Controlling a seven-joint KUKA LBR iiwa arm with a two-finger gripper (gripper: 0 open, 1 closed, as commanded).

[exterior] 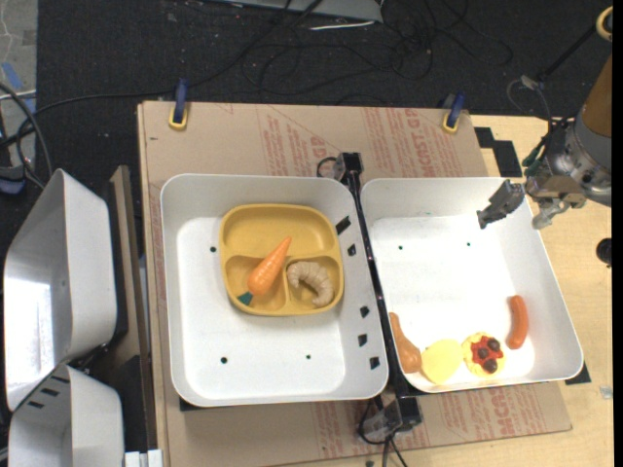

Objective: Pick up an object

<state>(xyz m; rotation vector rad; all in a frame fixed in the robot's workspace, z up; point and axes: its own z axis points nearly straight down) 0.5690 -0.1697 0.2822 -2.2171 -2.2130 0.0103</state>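
While the gripper hangs open over the right bin's far edge, the sausage (upright, long axis near-to-far) lies by its right edge.

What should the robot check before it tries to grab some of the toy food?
1. Jaws free of any object: ok, the gripper holds nothing.
2. Jaws open enough: ok, they stand apart.
3. Targets in the right white plastic bin: ok, an orange toy sausage, a yellow round toy disc, a toy pizza piece with red toppings and an orange toy drumstick lie near its front wall.
4. Gripper above a target: not ok, it sits at the far right corner.
5. Sausage stands apart: ok.
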